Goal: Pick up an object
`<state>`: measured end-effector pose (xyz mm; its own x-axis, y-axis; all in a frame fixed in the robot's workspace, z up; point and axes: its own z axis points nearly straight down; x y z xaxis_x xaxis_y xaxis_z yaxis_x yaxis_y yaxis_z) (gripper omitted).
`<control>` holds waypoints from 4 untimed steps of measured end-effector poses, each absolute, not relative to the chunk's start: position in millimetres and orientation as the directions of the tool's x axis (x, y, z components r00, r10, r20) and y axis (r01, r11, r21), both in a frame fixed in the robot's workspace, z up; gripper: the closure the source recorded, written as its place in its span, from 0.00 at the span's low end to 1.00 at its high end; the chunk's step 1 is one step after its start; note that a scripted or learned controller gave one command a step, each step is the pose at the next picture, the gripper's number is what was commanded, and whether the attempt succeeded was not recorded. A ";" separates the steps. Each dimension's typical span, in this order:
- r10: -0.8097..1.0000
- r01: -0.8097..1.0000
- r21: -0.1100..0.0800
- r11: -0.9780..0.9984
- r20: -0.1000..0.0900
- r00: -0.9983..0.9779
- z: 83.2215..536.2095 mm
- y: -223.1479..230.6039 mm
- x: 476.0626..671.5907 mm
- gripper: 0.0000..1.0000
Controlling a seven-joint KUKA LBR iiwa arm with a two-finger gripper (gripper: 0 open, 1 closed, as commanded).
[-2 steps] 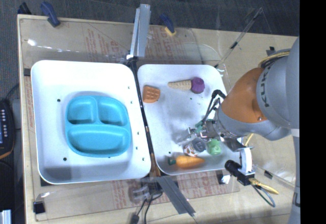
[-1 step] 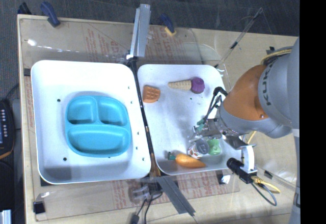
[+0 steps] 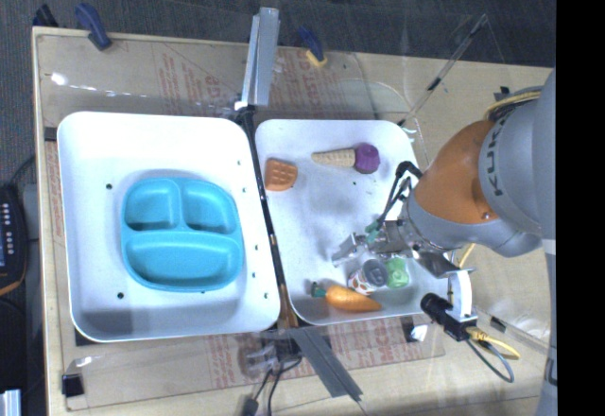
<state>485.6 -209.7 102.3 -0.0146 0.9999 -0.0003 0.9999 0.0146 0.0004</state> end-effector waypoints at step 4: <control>1.000 1.000 -0.003 0.009 0.002 -0.009 91.2 -142.0 492.3 0.00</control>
<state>492.3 -142.0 91.2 -0.0085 1.0000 0.0017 1.0000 0.0085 -0.0030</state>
